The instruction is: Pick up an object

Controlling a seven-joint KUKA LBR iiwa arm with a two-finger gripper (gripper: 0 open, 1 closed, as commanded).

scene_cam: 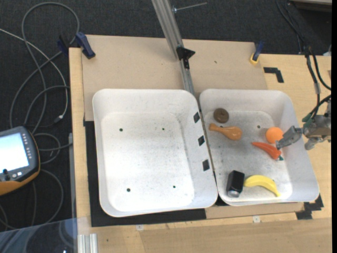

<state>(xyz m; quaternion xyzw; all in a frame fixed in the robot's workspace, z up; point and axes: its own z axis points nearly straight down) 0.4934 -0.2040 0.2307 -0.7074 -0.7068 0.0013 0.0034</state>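
A: Object candidates, camera view: all lie in the right bin (295,121). Orange ball (273,135) near the right wall, carrot (267,149) just beside and below it, drumstick-shaped toy (226,131) and brown disc (221,115) toward the divider, banana (262,184) and black block (235,183) along the near edge. Left bin (105,109) holds none of them.

B: Gripper state?

A: Gripper (289,137) sits at the right bin's right rim, beside the ball and carrot. Cannot tell whether it is released or clenched; nothing visibly held.

B: Risks?

A: Judged only: ball and carrot are nearly touching, so a descent there may nudge the ball away or clip both. The wall close by limits room.

B: Arm pose?

A: Reaches in low from the right; wrist hardware sits over the rim, tool pointing left into the bin.
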